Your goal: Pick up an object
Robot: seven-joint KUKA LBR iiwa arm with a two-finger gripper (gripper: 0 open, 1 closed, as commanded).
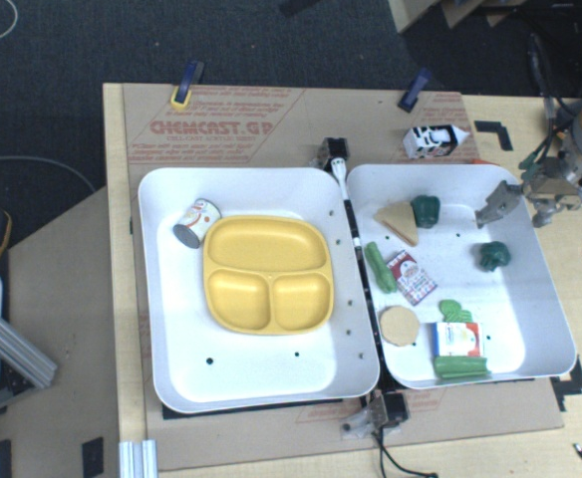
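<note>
The fingers (518,205) hang spread apart over the upper right edge of the right bin (555,317), gripping nothing. A dark green lump (493,257) lies on the bin floor just below them, not touching. Another green piece (427,208) sits further left, beside a tan wedge (398,224). The left bin (161,297) holds a yellow divided tray (268,272).

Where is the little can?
The little can lies on its side in the left bin, near the back left corner, touching the yellow tray.
</note>
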